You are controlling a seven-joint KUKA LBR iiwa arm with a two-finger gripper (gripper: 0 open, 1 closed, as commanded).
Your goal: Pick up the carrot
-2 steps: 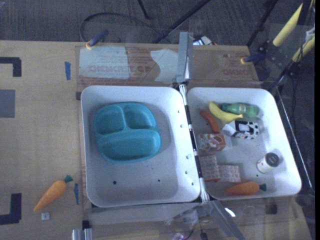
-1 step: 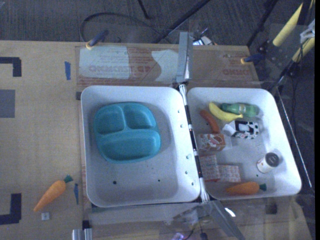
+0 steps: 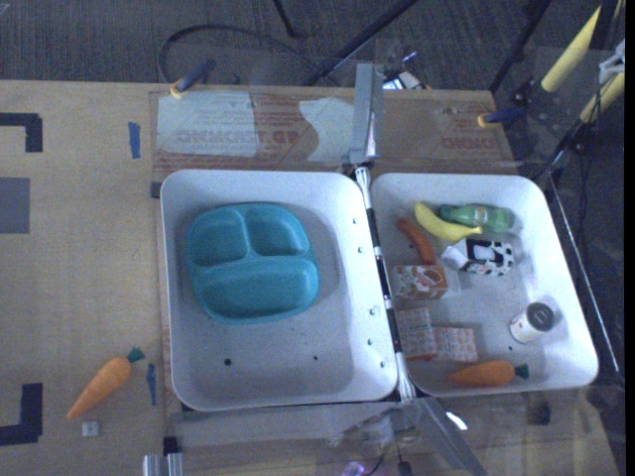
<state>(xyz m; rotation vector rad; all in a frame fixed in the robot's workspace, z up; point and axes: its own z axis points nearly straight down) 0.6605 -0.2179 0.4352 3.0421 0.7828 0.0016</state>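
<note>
One carrot [image 3: 483, 372] lies in the right bin [image 3: 571, 266]; another carrot [image 3: 101, 385] lies on the bench [image 3: 79, 266].

From my remote station, the printing on the small cartons [image 3: 421, 282] in the right bin [image 3: 571, 296] blurs beyond reading; stand legs [image 3: 278, 3] at twelve o'clock are cut off.

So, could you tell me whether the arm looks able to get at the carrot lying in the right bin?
Probably yes. The carrot lies flat near the right bin's front wall, nothing on top of it; the patterned packet sits just behind it, and the wall is close.
</note>
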